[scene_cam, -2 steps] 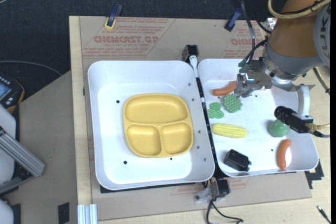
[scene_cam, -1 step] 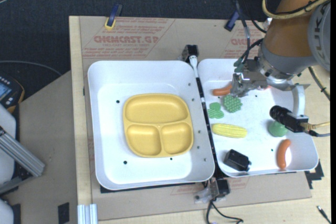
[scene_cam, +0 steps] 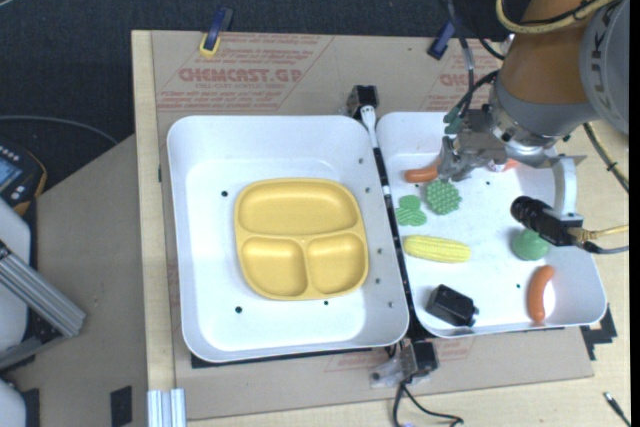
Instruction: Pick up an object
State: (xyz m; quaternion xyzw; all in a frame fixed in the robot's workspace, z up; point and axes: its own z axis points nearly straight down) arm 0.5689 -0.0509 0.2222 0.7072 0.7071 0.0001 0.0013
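At the near edge of the worktop a small black block (scene_cam: 452, 304) lies in the front of the right bin (scene_cam: 590, 300), with an orange sausage-shaped toy (scene_cam: 540, 295) toward that bin's near right corner. Further in sit a yellow corn cob (scene_cam: 437, 249), a flat green leaf-like piece (scene_cam: 410, 211) against the bin's left wall, a green round toy (scene_cam: 529, 244) by a black fitting on the arm, and a knobbly green ball (scene_cam: 443, 197). The left bin (scene_cam: 190, 165) carries a yellow divided plate (scene_cam: 299, 237) at its middle. The hand (scene_cam: 452, 162) hangs low over the far left part of the right bin, just above the knobbly green ball and beside a small orange carrot-like piece (scene_cam: 420, 174); from here I cannot tell how it is set, since the wrist hides it. Nothing looks lifted, so I would judge this the approach step, with the ball or the carrot the likely target. The next move calls for a straight descent centred on one piece, clear of the neighbour and the bin's dividing wall, then a firm close before rising.
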